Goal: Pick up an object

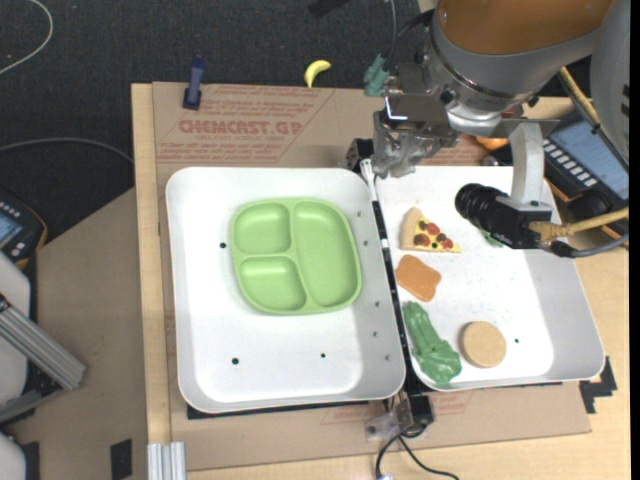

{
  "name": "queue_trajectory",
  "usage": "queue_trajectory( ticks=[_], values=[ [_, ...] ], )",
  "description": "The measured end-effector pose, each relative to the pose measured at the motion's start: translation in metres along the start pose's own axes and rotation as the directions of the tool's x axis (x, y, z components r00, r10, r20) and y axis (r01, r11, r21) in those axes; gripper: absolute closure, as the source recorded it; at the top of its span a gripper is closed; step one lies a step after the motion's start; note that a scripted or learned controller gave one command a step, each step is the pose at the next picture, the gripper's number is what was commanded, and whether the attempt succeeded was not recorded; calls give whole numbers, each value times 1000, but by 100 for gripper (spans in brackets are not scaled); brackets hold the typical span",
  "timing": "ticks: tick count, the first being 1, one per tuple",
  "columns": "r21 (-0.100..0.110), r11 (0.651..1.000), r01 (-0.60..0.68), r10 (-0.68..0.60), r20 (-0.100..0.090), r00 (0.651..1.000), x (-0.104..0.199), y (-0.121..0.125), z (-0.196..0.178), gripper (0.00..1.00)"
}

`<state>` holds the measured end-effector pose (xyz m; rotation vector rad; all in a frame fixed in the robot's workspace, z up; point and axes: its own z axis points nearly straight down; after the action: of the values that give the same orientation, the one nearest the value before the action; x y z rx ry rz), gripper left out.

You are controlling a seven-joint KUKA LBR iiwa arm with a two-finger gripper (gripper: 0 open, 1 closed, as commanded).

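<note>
My gripper (398,156) hangs over the back left corner of the right bin (556,298), close to the divide between the bins, with nothing seen in it. In that bin lie a pizza slice (429,233), an orange-brown nugget (418,277), a green leafy piece (431,346) and a round tan cookie (484,344). All of them are in front of the gripper and apart from it; the pizza slice is the nearest. A green divided plate (296,256) rests in the middle of the left bin (200,318).
Beyond the bins, a blue object (193,83) lies on the cardboard and a yellow banana (317,70) lies past its far edge. A teal item (375,74) sits near the wrist. The arm's bulk covers the back right.
</note>
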<state>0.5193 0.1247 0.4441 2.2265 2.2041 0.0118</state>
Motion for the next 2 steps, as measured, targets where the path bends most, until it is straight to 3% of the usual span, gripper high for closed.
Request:
queue_trajectory(
  ticks=[1,2],
  values=[
    [24,1000,14,-14,1,1000,44,-31,103,100],
    [4,1000,12,-12,-4,1000,40,-41,46,100]
  ],
)
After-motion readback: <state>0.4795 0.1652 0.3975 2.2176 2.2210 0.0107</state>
